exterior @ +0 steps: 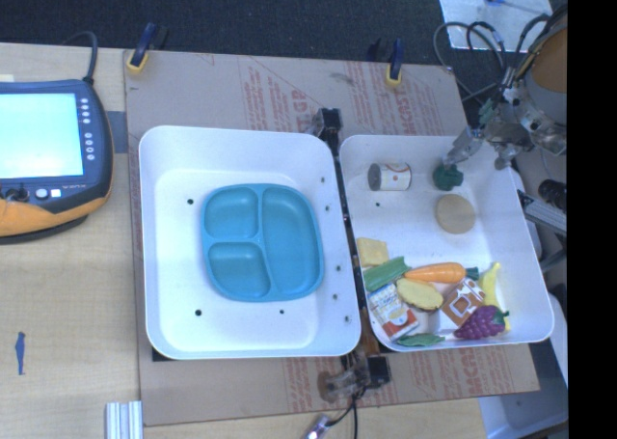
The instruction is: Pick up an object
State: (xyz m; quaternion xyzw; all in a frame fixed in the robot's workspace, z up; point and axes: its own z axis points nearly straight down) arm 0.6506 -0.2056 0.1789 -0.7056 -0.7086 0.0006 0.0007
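1. One small dark green piece (446, 177) sits in the right bin (525, 225), at the far end, and it looks like the target, since the gripper (465, 150) hangs just over it.
2. The gripper comes in from the right at a slant, its tip touching or nearly touching the green piece; whether it is open or closed I cannot tell, and nothing shows between its parts.
3. Near the green piece, to the left, lies a white can (390, 177) on its side; just toward the near side rests a tan round (455, 213). Both stand apart from it, which probably leaves room for a grasp.
4. Further from the green piece, at the bin's near end, toy food is heaped together: a carrot (436, 273), purple grapes (479, 323), a banana (492, 283), a yellow wedge (372, 252), and small packets.
5. Well left of the green piece, the left bin (164, 234) holds a blue divided plate (262, 241), flat in its middle.
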